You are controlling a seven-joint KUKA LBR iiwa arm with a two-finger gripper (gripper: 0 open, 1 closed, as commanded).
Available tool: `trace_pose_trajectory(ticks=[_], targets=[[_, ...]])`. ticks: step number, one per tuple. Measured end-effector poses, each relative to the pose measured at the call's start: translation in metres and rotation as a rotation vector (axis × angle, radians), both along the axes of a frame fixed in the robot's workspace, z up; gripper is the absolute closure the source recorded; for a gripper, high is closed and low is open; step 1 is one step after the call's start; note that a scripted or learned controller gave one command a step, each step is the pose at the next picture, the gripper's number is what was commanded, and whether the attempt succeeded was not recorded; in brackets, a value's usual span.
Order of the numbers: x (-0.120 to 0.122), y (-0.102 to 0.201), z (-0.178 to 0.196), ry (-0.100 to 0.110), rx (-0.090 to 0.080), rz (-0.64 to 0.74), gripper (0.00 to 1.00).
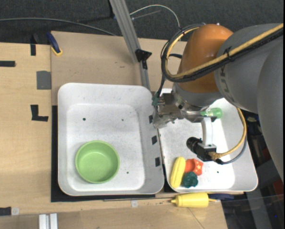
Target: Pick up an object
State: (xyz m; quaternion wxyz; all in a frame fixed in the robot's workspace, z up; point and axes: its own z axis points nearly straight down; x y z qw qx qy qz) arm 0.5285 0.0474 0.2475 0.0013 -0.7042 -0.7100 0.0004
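Note:
My gripper (159,114) hangs over the left edge of the right bin (238,180), close to the wall between the two bins. The grey arm with its orange band (204,56) covers the back half of that bin. Near the bin's front lie a yellow piece (177,170), a small red-orange piece (197,165) and a dark green piece (190,179), all bunched together and well in front of the gripper. A light green item (212,112) peeks out from under the arm. A green bowl (97,161) sits in the front of the left bin (104,104).
A yellow object (193,200) lies on the bench just outside the right bin's front rim. A black fitting with a cable (199,148) hangs from the arm over the right bin. A slanted metal pole (128,27) rises behind the bins.

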Motion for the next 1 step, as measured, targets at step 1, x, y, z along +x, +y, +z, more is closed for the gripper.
trace_pose_trajectory(ticks=[1], targets=[[-0.0004,0.0508,-0.0044,0.000,-0.001,-0.001,1.00]])
